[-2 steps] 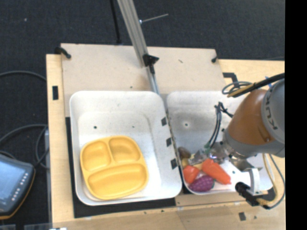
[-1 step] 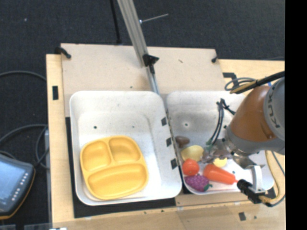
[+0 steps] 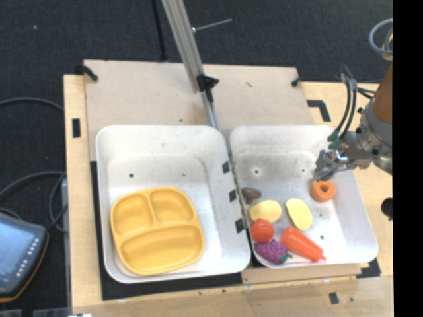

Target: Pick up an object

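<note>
In the right bin (image 3: 277, 144) lie several toy foods: an orange ring-shaped piece (image 3: 323, 190), a brown piece (image 3: 250, 193), two yellow pieces (image 3: 266, 211) (image 3: 299, 214), a red tomato (image 3: 262, 230), purple grapes (image 3: 271, 249) and an orange carrot (image 3: 303, 244). My gripper (image 3: 324, 168) reaches in from the right and hangs just above and slightly left of the orange ring. Nothing shows between its fingers.
The left bin (image 3: 132, 150) holds a yellow divided plate (image 3: 156, 230) at its front. A metal pole (image 3: 185, 38) slants down to the gap between the bins. Cables hang beside the arm at the right edge. A tablet-like device (image 3: 16, 249) sits off the bench at left.
</note>
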`<state>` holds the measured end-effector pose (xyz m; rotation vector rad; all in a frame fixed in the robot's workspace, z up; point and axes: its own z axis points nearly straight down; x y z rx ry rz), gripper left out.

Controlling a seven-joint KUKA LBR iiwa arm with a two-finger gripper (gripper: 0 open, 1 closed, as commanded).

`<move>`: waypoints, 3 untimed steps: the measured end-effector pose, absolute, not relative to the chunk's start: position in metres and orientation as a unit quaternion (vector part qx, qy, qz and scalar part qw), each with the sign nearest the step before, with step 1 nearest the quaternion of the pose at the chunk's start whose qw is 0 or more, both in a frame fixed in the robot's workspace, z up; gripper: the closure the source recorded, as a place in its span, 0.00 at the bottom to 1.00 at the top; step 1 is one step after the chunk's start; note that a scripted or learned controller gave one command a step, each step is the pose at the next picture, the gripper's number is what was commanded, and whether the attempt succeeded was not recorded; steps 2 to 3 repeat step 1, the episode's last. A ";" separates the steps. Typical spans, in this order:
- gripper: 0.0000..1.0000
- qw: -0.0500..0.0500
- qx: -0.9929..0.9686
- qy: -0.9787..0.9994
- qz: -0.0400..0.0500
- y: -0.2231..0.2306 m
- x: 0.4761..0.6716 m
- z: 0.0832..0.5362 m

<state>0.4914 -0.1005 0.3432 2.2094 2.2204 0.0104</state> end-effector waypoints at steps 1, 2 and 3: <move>1.00 0.006 0.707 0.707 0.002 -0.173 0.539 0.539; 1.00 0.006 0.707 0.707 0.002 -0.173 0.539 0.539; 1.00 0.006 0.707 0.707 0.002 -0.173 0.539 0.539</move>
